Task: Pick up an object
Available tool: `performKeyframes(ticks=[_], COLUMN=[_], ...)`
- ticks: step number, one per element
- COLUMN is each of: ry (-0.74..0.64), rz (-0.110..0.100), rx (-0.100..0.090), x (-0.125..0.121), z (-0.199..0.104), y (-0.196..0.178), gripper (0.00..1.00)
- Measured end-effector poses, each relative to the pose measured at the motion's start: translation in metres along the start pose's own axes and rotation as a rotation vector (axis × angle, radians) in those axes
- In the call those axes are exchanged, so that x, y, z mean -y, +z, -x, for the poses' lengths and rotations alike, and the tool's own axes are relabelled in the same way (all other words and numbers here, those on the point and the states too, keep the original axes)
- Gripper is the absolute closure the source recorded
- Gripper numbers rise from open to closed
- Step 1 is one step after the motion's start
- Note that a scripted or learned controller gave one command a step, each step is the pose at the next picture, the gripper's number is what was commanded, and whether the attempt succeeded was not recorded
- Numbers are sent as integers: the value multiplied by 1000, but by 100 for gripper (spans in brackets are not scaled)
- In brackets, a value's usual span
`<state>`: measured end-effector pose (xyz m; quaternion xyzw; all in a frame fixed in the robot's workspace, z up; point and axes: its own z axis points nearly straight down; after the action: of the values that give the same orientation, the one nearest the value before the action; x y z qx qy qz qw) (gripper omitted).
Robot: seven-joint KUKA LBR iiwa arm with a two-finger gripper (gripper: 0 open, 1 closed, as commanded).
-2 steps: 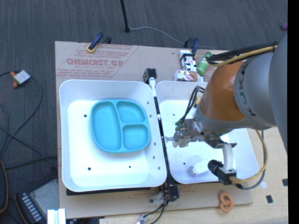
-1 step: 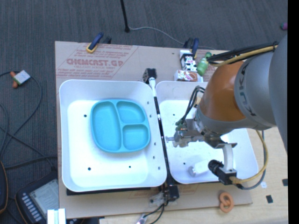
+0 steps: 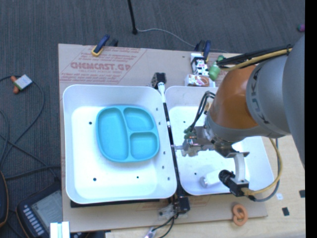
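The gripper [image 3: 190,145] hangs over the right bin [image 3: 257,148] — finger state impossible to tell. A small white object [image 3: 210,178] lies just nearer the bin's front wall, long axis roughly along it.

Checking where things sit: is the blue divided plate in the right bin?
No, the blue divided plate lies flat in the left bin, away from the arm.

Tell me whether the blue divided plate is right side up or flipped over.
Right side up: the blue divided plate lies flat in the left bin, its three compartments facing up.
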<state>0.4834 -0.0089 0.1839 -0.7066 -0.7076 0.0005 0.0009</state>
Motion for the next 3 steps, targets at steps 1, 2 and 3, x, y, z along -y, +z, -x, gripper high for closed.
performKeyframes(ticks=[1,2,3], ry=[0,0,0], rz=[0,0,0], rx=[0,0,0], x=[0,0,0], z=[-3,0,6], y=[0,0,0], gripper=[100,100,100])
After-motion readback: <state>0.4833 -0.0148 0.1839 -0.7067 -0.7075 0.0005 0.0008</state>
